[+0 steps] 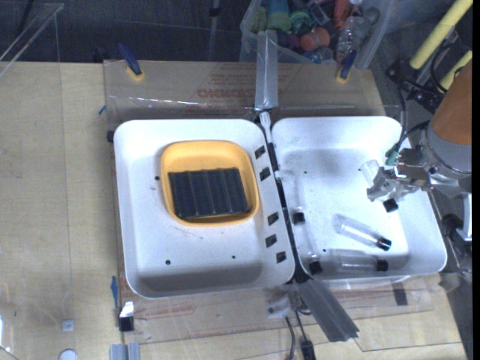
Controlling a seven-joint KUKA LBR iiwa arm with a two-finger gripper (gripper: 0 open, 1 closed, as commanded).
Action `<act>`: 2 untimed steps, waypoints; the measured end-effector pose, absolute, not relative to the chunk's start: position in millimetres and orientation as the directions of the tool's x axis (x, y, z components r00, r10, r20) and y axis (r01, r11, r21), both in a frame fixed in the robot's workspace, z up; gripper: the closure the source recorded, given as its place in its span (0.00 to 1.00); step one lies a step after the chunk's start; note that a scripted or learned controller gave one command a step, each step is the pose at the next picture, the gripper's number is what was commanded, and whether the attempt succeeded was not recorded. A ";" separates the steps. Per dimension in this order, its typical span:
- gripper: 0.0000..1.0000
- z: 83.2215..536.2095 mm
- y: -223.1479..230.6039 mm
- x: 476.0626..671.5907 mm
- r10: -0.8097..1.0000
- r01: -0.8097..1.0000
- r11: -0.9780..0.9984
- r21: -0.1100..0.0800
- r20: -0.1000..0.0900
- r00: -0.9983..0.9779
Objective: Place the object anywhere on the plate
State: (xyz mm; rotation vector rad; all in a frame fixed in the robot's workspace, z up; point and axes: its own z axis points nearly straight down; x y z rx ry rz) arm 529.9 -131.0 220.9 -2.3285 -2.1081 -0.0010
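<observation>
Starting at nine o'clock, one shallow white left bin (135,201) is seen holding one square yellow plate (208,181) with a dark ribbed centre. One clear plastic tube with a black cap (361,233) lies in the second white bin (330,137), at five o'clock. One gripper (384,184) hangs at three o'clock; its opening cannot be told.

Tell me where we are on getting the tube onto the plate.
Nothing looks done yet: the clear tube lies in the right bin, apart from the yellow plate in the left bin. In hand: the gripper hangs over the right bin, above the tube. Left: grasping, carrying across, placing.
</observation>
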 end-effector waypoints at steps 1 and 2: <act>1.00 217.9 -139.8 479.0 1.000 1.000 0.016 -0.003 0.002 -0.016; 0.00 217.9 -140.1 478.9 1.000 1.000 0.015 -0.003 0.002 -0.015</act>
